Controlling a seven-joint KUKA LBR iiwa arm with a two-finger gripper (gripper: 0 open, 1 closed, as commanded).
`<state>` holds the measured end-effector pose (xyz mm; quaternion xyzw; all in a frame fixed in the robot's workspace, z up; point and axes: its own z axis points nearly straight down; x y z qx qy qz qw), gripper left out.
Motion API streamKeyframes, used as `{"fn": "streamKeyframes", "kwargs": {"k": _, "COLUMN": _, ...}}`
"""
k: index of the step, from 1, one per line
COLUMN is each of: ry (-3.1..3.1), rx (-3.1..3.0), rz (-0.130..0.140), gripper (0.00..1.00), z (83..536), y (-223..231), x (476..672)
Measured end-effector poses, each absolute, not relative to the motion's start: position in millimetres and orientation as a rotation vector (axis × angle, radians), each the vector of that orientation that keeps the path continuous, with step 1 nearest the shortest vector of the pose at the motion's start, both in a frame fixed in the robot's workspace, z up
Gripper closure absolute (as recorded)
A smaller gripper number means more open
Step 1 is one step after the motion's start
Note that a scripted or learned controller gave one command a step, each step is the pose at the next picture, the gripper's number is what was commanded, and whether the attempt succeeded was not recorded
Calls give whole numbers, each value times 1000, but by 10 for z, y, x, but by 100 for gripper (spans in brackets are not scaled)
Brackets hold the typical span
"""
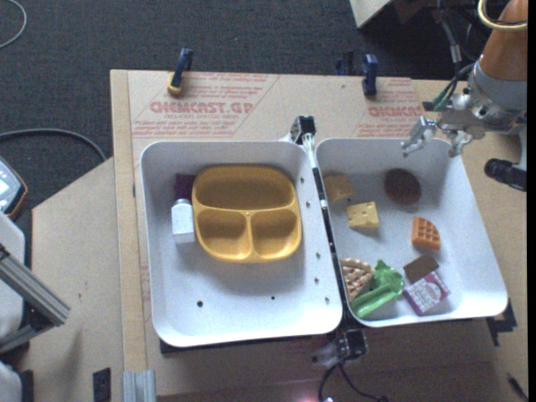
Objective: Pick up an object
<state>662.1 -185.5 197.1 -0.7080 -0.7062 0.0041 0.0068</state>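
pincer (436, 137) hovers open just beside brown patty (403, 187), apart.

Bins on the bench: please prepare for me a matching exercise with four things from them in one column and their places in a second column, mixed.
Things:
1. yellow tray
2. waffle
3. brown round patty
4. green toy

Places:
A. right bin, near its front edge
B. left bin, in the middle
C. right bin, near its far edge
D. right bin, toward its right wall

Pairs: 1-B, 2-D, 3-C, 4-A
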Motion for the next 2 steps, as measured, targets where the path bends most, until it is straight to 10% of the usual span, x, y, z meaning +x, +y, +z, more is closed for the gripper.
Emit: {"fn": "streamKeyframes", "kwargs": {"k": 2, "ry": -2219, "rx": -2215, "rz": 6, "gripper": 0, "z": 1440, "y": -1782, "x": 6639}}
